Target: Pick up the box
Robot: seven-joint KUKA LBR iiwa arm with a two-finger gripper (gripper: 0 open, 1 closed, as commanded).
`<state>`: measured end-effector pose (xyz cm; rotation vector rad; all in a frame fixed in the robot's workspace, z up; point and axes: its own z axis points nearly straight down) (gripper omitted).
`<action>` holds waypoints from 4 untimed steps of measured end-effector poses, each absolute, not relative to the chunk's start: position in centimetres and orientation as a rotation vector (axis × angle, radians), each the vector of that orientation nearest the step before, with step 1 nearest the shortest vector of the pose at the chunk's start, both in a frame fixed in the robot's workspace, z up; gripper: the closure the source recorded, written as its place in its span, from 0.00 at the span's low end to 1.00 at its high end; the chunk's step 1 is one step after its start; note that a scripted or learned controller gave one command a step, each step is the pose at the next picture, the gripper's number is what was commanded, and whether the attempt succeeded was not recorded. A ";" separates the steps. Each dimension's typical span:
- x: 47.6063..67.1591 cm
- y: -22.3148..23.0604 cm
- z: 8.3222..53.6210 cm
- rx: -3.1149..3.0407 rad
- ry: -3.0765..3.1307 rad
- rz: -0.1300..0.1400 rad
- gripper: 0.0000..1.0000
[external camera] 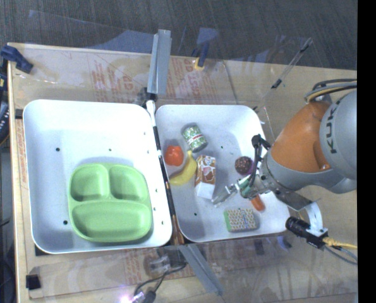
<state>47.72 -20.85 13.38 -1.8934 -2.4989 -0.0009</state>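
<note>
Camera view: box (205, 175) lying flat mid right bin (194, 229), beside banana (185, 172). Pincer (229, 192) just right of it, apparently open, gripping nothing. Likely light, stiff cardboard; best pinched across narrow sides.

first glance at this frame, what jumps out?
The green three-compartment tray sits in the left bin, toward its near edge. The grey-and-orange arm reaches into the right bin, its gripper low beside the box. Around them lie a tomato, banana, can and a patterned sponge.
</note>
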 end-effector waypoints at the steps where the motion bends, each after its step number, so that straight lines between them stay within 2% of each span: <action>1: 47.7 -20.9 13.6 -1.816 -2.556 0.000 0.00; 2: 47.8 -20.8 14.6 -1.812 -2.558 0.000 1.00; 3: 47.8 -21.1 23.3 -1.108 -2.944 0.001 1.00; 4: 47.8 -15.5 27.3 -0.468 -3.112 0.003 1.00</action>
